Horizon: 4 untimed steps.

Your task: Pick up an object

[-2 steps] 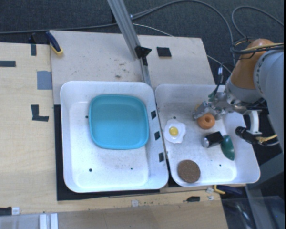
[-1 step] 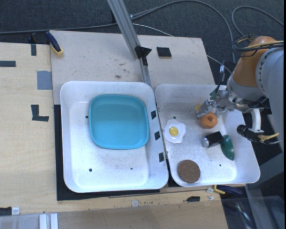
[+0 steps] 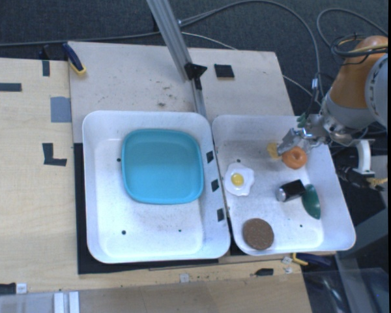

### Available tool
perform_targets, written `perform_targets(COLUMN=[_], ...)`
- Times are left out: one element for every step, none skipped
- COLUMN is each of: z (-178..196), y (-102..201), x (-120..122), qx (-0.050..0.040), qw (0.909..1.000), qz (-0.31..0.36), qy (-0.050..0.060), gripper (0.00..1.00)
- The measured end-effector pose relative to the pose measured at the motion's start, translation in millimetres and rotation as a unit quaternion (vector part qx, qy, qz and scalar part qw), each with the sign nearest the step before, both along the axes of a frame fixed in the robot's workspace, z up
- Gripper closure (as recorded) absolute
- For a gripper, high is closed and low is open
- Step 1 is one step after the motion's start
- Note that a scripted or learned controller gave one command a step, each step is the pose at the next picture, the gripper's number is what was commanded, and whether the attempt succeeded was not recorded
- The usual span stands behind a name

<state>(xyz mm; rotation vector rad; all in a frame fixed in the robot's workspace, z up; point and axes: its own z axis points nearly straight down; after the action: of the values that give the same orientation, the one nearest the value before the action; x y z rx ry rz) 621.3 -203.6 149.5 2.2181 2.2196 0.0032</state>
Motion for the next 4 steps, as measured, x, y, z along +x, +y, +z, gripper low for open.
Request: perform_targets(z=[56.2, 63.0, 55.0, 66.2], y=[-4.5, -4.3, 43.6, 99.5], x=[9.4, 9.4, -2.0, -17.5], qx=[-0.0001, 0.0005, 0.0010, 0.0012], qw=[1.0000, 1.0000, 1.0000, 1.0000], qz=[0.000, 0.000, 0.001, 0.002], qy=[0.000, 0.002, 0.002, 0.002], gripper=[1.00, 1.00, 1.00, 1.00])
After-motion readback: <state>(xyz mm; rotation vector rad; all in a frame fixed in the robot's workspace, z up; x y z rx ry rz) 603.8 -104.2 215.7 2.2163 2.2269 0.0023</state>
